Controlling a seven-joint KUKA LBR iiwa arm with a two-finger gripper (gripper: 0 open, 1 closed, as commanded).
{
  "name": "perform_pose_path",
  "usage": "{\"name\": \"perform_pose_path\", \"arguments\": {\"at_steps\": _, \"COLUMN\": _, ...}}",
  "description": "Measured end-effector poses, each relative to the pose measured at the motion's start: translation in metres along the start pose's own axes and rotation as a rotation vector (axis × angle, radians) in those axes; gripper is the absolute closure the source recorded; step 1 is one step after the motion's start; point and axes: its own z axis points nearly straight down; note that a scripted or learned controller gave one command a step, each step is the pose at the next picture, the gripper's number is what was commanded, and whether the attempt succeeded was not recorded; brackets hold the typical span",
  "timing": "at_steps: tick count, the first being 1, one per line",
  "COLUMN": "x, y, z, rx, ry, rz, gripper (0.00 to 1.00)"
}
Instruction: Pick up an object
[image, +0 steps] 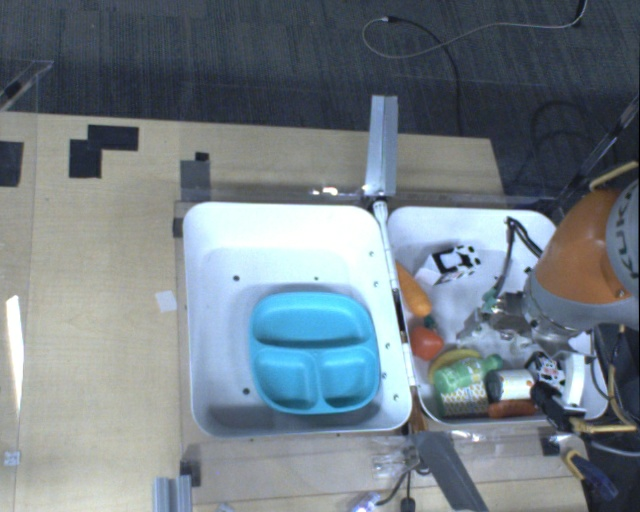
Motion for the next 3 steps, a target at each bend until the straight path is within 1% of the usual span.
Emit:
{"name": "perform_pose_path", "arguments": {"at_steps": 1, "x": -0.061, "y": 0.037, "z": 0.023, "rx": -0.013, "ry": 0.000, "rz": 0.035, "gripper": 0.00}}
{"name": "perform_pose_path", "arguments": {"at_steps": 2, "x": -0.057, "y": 0.096, "z": 0.023, "rx": -0.011, "ry": 0.004, "rz": 0.141, "gripper": 0.00}}
{"name": "perform_pose_path", "arguments": {"at_steps": 3, "x": -0.047, "y": 0.069, "z": 0.023, "rx": -0.013, "ry": 0.000, "rz": 0.128, "gripper": 0.00}}
